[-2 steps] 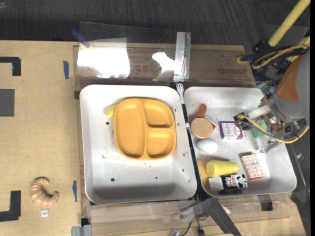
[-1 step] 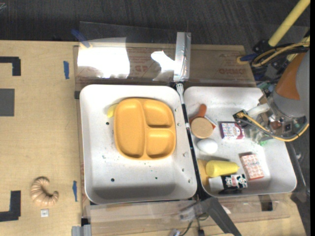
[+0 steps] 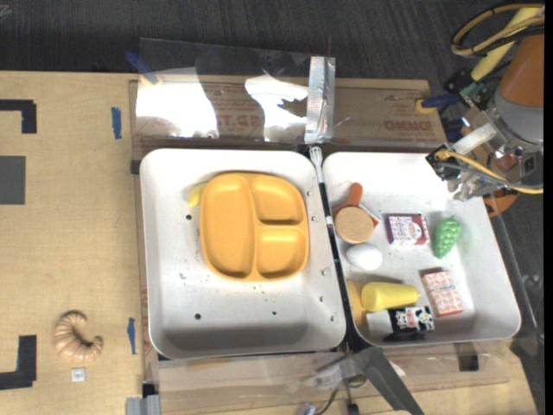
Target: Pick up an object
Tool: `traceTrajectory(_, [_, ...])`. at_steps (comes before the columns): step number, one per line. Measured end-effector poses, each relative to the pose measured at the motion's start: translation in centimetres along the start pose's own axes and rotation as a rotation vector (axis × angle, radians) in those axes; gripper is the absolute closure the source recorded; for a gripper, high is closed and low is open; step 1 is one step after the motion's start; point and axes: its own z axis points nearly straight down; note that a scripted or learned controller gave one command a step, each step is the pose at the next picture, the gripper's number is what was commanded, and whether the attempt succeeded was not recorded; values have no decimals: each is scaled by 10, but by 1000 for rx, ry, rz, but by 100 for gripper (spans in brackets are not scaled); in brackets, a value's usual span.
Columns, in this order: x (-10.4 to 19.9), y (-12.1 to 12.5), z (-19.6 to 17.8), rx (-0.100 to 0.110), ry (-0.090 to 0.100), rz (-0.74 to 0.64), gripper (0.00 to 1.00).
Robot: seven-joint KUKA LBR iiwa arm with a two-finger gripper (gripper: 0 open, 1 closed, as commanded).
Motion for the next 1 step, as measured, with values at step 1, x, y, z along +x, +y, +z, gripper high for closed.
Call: traceTrajectory(1, [97,-66,10,3,-6,199,100])
